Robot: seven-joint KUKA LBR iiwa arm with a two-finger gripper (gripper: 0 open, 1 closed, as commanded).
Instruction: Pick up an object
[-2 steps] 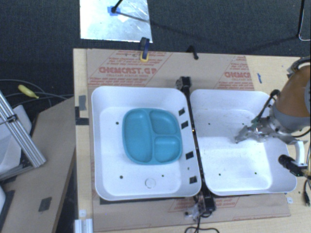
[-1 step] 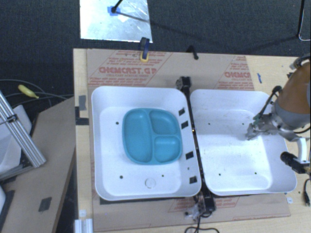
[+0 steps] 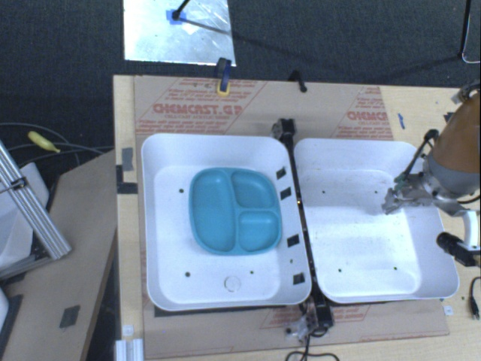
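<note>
1. Left of the jaws (image 3: 392, 201), well apart, a blue tray (image 3: 234, 210) lies flat in the left bin (image 3: 161, 156).
2. Above the right bin (image 3: 353, 153), jaws' state: cannot tell.
3. Reaching leftward looks necessary.

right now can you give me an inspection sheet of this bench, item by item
surface: bench covered with printed brown board, two shallow white bins side by side, joined by a row of black clips.
job's things: blue divided plate lying flat in the left bin, three compartments, nothing seen in them.
clutter: small pale disc on the left bin floor near its front edge; the right bin shows faint specks.
grippers: gripper low over the right bin's right side, nothing seen between its fingers.
cables: dark cable on the floor at left; wires at the bench's front edge.
surroundings: dark carpet, a shiny sheet behind the bench, a metal rail at left.
</note>
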